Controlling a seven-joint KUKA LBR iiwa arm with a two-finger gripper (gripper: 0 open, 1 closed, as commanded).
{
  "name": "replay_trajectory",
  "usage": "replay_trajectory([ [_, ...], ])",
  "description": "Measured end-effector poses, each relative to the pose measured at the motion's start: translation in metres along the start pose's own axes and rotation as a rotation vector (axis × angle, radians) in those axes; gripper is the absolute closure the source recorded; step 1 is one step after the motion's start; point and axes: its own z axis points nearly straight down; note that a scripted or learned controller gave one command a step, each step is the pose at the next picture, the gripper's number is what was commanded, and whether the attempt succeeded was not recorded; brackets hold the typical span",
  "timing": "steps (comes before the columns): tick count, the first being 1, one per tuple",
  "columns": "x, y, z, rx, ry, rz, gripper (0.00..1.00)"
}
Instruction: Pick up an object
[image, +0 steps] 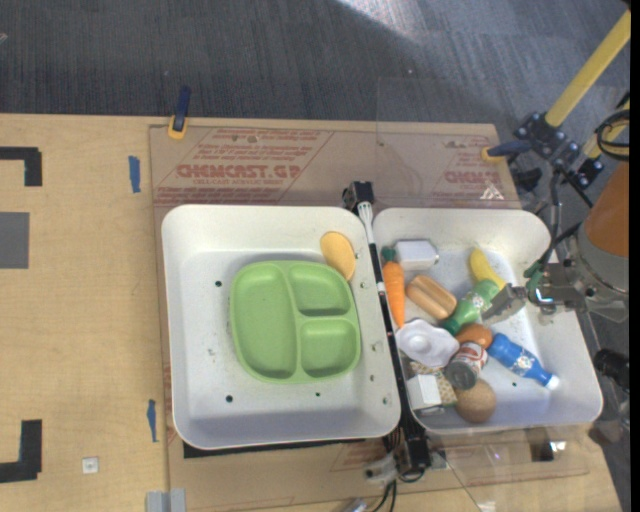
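Observation:
The right bin (560, 395) holds a heap of toy food. An orange carrot (394, 288) lies along its left wall, with a white box (416, 252) and a tan bread roll (431, 296) beside it. A yellow piece (484, 266), a green bottle (470, 309), a white cup (427, 343), a red can (470, 354), a blue bottle (520, 360) and a brown potato (477, 400) fill the middle. My gripper (512, 301) reaches in low from the right, just beside the green bottle's top and above the blue bottle.
The left bin (190, 300) carries a green divided plate (295, 320) and a yellow-orange fruit (339, 253) at its back right corner. A ridge (385, 330) separates the bins. Cables and a yellow bar (590, 70) stand at the back right.

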Motion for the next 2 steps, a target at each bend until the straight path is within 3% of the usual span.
replay_trajectory([
  [1, 0.025, 0.09, 0.089, -0.007, -0.001, 0.144, 0.0],
  [2, -0.039, 0.021, 0.126, -0.007, -0.004, 0.15, 0.0],
])
